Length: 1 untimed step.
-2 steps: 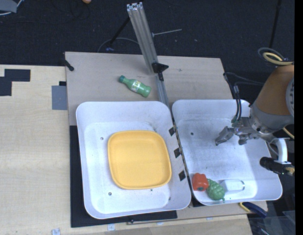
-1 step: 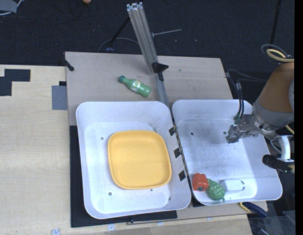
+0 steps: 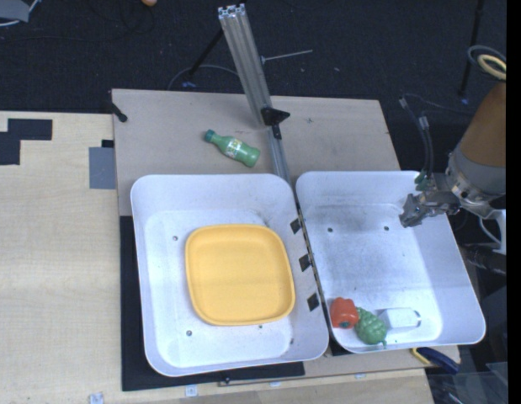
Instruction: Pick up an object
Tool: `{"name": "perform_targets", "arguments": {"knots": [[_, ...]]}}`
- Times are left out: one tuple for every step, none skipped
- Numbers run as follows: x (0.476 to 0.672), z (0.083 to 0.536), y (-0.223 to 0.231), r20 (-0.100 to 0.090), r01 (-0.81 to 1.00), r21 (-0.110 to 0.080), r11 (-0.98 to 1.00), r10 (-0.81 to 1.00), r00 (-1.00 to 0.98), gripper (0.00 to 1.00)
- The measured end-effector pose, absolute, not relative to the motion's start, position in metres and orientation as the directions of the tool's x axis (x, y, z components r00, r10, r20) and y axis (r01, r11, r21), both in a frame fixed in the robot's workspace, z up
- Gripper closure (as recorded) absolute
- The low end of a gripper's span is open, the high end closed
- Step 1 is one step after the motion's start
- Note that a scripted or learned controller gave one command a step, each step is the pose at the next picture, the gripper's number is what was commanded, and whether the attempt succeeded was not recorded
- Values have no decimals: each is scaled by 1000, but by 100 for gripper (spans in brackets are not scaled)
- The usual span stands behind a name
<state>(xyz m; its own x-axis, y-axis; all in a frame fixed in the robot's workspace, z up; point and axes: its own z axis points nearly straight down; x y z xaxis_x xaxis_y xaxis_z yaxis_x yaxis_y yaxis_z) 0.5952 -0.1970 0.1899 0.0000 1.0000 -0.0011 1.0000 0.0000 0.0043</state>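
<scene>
A yellow square plate (image 3: pixel 240 273) lies flat in the left bin (image 3: pixel 159 200). In the right bin (image 3: pixel 369 234), at its near edge, lie a red object (image 3: pixel 344 312), a green lumpy object (image 3: pixel 370 327) and a white object (image 3: pixel 401 317), close together. My gripper (image 3: pixel 412 211) hangs over the right bin's far right part, well away from those three objects. Nothing shows between its fingers. The arm's orange band (image 3: pixel 494 124) stands above it at the right edge.
A green bottle (image 3: pixel 233 148) lies on the bench behind the left bin. A slanted metal rail (image 3: pixel 252 66) rises from between the bins' far corners. Black clips (image 3: pixel 304 262) sit along the seam between the bins.
</scene>
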Motion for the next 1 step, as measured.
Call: {"name": "perform_targets", "arguments": {"knots": [[594, 232, -198, -1, 1000, 3, 0, 1000, 0, 100]]}}
